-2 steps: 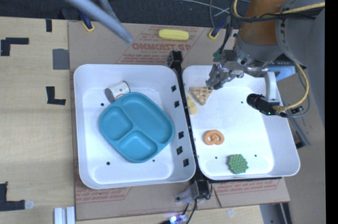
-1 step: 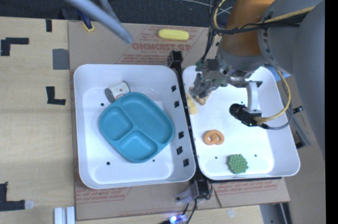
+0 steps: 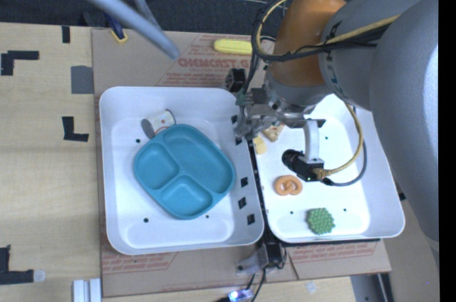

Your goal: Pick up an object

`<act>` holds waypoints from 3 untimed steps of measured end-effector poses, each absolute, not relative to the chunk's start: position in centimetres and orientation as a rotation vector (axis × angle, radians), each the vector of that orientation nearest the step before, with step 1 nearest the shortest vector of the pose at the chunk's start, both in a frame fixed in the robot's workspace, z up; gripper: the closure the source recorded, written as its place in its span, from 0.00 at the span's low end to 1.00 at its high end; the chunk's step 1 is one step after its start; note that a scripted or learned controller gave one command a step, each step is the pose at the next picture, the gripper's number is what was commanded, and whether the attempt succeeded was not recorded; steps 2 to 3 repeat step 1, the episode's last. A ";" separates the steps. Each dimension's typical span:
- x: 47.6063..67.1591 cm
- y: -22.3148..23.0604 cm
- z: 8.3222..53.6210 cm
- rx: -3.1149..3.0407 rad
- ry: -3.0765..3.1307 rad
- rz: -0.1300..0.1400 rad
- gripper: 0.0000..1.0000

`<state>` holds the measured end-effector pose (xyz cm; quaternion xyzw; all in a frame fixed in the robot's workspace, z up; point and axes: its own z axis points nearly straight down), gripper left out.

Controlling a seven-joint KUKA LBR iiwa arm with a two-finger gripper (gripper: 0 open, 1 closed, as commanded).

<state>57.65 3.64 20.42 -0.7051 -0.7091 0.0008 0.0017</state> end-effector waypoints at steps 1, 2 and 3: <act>55.9 9.4 21.9 -2.211 -2.228 -0.001 1.00; 55.9 9.4 21.9 -2.211 -2.228 -0.001 1.00; 55.9 9.4 21.9 -2.211 -2.228 -0.001 1.00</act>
